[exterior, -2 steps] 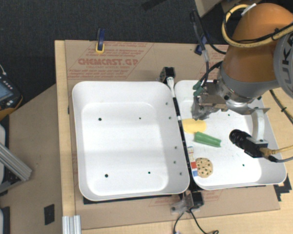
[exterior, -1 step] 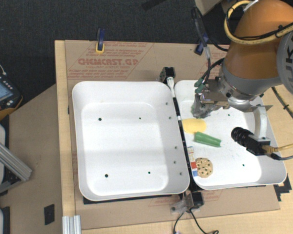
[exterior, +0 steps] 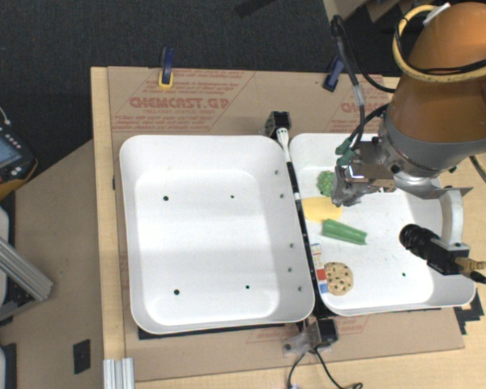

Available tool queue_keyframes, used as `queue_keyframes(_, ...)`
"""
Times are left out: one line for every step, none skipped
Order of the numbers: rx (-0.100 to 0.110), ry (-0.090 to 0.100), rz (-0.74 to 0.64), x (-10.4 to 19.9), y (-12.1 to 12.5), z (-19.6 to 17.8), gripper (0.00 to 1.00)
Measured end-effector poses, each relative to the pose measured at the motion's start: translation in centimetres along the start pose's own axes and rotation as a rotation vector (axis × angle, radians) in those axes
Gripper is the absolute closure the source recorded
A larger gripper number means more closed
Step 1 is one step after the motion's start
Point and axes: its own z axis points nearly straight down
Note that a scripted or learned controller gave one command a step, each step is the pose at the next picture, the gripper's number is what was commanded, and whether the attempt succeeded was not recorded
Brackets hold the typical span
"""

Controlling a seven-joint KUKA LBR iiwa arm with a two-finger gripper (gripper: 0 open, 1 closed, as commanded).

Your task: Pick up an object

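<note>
My gripper [exterior: 344, 191] hangs low over the left part of the right bin [exterior: 381, 298], reaching in from the right under the orange-banded wrist. Right beside its tip, on the left, lies a bumpy green object [exterior: 327, 183]. Just below sits a yellow block [exterior: 318, 210], and beneath that a green stick [exterior: 343, 232] lies at a slant. A round cookie with dark chips [exterior: 338, 278] rests near the bin's front left corner, next to a small red and blue piece [exterior: 321, 275].
The left bin [exterior: 146, 241] stands beside the right one, their rims touching along the middle. Both bins rest on a brown cardboard sheet [exterior: 202, 96] held by blue clamps at the back.
</note>
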Motion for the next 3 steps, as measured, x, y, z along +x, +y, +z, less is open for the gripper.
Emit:
queue_keyframes(-0.001,-0.001,-0.001,0.0,0.2,-0.9,1.0)
queue_keyframes(-0.002,-0.001,-0.002,0.1,0.2,-1.9,1.0)
queue_keyframes(-0.004,-0.002,-0.003,0.1,0.3,-2.9,1.0)
